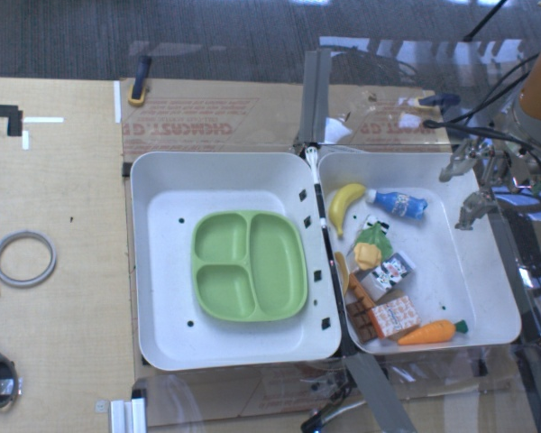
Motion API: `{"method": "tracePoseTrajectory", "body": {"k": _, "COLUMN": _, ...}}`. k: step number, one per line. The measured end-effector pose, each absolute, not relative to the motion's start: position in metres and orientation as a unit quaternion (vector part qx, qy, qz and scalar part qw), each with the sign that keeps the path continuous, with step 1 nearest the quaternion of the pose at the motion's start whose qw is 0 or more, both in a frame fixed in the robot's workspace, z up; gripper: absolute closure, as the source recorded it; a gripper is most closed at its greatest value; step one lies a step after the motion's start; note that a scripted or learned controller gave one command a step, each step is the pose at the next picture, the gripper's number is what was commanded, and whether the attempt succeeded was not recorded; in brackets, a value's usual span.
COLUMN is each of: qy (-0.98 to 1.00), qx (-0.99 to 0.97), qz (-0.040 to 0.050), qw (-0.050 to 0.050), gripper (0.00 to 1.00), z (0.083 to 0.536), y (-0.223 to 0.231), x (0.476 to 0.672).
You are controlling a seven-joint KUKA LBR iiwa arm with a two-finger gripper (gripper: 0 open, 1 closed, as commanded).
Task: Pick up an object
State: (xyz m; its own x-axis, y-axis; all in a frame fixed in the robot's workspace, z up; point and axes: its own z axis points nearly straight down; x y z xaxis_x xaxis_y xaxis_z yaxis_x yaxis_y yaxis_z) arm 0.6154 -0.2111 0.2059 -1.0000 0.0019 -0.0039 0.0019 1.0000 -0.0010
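I am the arm, and I reach in from the right side. My gripper [466, 192] hangs over the far right part of the right bin [473, 282], near its edge. My two shiny fingers [457, 163] are spread apart, and there is nothing between them. I am not touching any toy. The things I could pick up are all in the right bin, mostly on its left side. A yellow banana [344, 204] lies near the top, by the wall between the two bins. Just beside it is a blue bottle [400, 205], lying on its side; it is the thing nearest my gripper, though we are still apart. Below them is a green thing with a yellow bit on it [372, 244], and a little black and white box [390, 271] touches it. Lower down there is a brown chocolate bar [359, 309], with an orange and white box [396, 316] lying right against it. An orange carrot [430, 333] lies by the front wall, its green tip pointing right. The left bin [153, 242] holds a green plate [250, 265] with three parts. A grey ring [22, 257] lies on the wooden bench [63, 179], far to the left.
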Motion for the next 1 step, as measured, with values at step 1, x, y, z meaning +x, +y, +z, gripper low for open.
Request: {"method": "tracePoseTrajectory", "body": {"k": 1, "qy": 0.995, "qx": 0.099, "qz": -0.0007, "qw": 0.003, "gripper": 0.0, "z": 0.1772, "y": -0.2213, "x": 0.6599}}
